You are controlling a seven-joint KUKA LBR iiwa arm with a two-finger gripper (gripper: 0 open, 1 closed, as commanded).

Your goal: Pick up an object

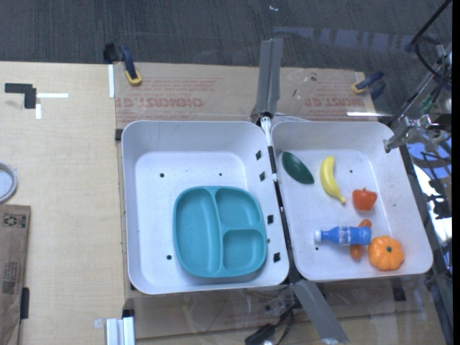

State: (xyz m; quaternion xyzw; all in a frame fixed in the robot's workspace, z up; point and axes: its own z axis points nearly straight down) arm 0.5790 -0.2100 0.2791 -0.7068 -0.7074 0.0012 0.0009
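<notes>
The right white bin [402, 192] holds several toy foods. A dark green leaf-shaped piece [297, 168] lies at its back left, with a yellow banana [330, 178] just to the right. A red-orange pepper [364, 199] sits in the middle right. A blue and white bottle [343, 236] lies on its side near the front, across an orange carrot-like piece [364, 226]. An orange pumpkin [386, 254] sits at the front right corner. The left white bin [144, 192] holds a teal divided plate [219, 231].
The bins meet along a clipped seam [273, 192], with a grey upright post [269, 74] behind it. Clamps [129, 69] [368, 85] pin the cardboard sheet at the back. A metal frame with cables [424, 117] stands by the right bin's far corner. A tape roll [4, 184] lies far left.
</notes>
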